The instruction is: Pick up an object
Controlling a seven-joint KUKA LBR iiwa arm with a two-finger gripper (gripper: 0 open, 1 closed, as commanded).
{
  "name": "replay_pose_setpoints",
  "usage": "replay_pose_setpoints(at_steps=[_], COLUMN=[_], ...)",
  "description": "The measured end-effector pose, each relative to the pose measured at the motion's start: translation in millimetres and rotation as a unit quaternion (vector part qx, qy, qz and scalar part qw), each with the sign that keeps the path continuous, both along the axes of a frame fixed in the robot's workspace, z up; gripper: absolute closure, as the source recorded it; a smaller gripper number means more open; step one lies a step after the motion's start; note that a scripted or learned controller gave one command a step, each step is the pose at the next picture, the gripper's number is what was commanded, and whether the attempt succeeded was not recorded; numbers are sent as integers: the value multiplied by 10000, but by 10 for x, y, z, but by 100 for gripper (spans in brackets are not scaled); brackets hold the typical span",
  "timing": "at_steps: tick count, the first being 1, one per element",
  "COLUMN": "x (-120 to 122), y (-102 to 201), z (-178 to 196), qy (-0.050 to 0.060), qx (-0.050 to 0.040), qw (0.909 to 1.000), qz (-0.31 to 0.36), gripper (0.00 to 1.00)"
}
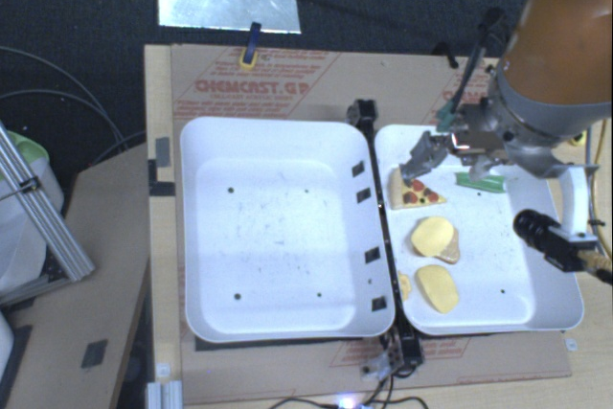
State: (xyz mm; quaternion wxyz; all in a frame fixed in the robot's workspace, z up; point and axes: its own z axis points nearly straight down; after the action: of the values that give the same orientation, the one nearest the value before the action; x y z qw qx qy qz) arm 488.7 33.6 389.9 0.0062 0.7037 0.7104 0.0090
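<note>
Pizza slice (419, 195) — a small toy wedge with red dots — lies in the right bin (551, 302), close to its left wall and toward the far end. The gripper (419, 163) hangs just above it, at the slice's far edge; whether its tips touch the slice cannot be told. How wide the tool stands cannot be told either, since the angle hides it, and nothing is seen held in it. The arm (565, 24) comes in from the upper right, its orange band large in the corner. A green piece (479, 181) lies just right of the slice, partly under the wrist. Nearer the front, two yellow pieces rest in the same bin: one (434, 238) below the slice, another (438, 287) below that. The left bin (278, 235) sits touching the right one along a clipped seam — both on a brown board (287, 83).
</note>
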Motion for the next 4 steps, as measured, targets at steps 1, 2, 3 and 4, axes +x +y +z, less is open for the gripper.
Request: replay_pose_setpoints(at_steps=[1,2,3,4], x=[-35,317,-35,99], y=[282,452,1038,1404], z=[-1246,55,-250,480], qy=[157,16,109,57], qx=[-20,-3,-8,4], qw=[9999,10000,9999,10000], qz=[-31,-12,4,-10], gripper=[0,0,0,0])
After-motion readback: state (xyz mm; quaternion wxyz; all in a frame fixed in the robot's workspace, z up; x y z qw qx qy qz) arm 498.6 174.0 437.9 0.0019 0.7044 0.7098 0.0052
